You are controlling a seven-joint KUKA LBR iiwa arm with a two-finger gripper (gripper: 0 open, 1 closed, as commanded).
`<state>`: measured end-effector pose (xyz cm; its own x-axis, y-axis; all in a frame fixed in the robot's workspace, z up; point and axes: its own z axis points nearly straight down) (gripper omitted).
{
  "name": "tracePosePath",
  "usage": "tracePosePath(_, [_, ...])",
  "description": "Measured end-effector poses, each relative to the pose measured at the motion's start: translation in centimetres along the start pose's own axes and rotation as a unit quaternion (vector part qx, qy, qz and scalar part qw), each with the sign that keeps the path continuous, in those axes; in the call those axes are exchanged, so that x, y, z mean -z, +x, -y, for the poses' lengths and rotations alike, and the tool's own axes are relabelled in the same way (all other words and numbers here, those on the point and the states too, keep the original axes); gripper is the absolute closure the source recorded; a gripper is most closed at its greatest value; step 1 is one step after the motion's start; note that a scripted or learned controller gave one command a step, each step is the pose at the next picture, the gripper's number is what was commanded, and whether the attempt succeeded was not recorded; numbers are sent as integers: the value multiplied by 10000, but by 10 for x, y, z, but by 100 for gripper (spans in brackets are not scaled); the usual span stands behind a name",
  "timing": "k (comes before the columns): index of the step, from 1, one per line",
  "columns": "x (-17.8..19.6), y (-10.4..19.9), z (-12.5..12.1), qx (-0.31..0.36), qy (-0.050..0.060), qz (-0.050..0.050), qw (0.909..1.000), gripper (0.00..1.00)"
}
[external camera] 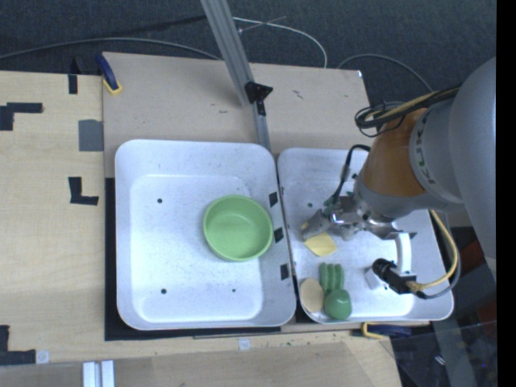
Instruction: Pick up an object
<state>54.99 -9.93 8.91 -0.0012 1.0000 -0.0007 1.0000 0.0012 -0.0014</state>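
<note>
From my remote seat, the gripper (340, 216) is low over the right bin (419, 309), near that bin's left wall and about midway along it. The wrist and grey body of the arm (439, 147) cover much of the right bin's far right part, so I cannot see what lies under them. I cannot tell the gripper's state; the metal parts at its tip blur together against the bin floor.

Just below the gripper lies a small yellow piece (321, 245), flat on the right bin floor. Whether the gripper touches it I cannot make out; they are at least very close. I see nothing lifted.

Toward the right bin's near left corner: a green ridged object (330, 276), a rounded green object (338, 303) touching its near end, and a tan rounded object (310, 292) beside them against the left wall. Their exact kinds are hard to make out. A black and white part (389, 271) with a cable sits over the near right part of this bin; I cannot tell whether it belongs to the arm.

The left bin (145, 168) holds one green bowl (237, 227), upright, right of centre, near the wall shared with the right bin.

A grey pole (230, 43) crosses the counter (48, 240) from the far edge, its upper end cut off.
</note>
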Motion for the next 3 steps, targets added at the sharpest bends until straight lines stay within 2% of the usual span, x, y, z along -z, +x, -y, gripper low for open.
tracePosePath(1, [10, 1, 0, 6, 9, -7, 10000, 100])
tracePosePath(3, [100, -8, -5, -3, -26, 3, 10000, 100])
